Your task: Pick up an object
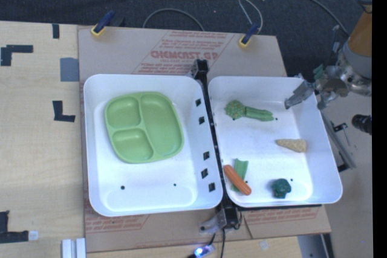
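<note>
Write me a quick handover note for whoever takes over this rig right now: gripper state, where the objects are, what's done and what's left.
Gripper: open, holding nothing, over the upper right rim of the right bin.
Right bin holds the broccoli stalk, beige wedge, carrot and dark green piece.
Left bin holds a green divided plate.
Done: nothing picked yet.
Left: descend on one object, probably the beige wedge or broccoli stalk as nearest, close and lift.

Green sectioned plate [144, 127] in the left white bin [97, 148], cardboard sheet [181, 54] beneath with two clamps.
</note>
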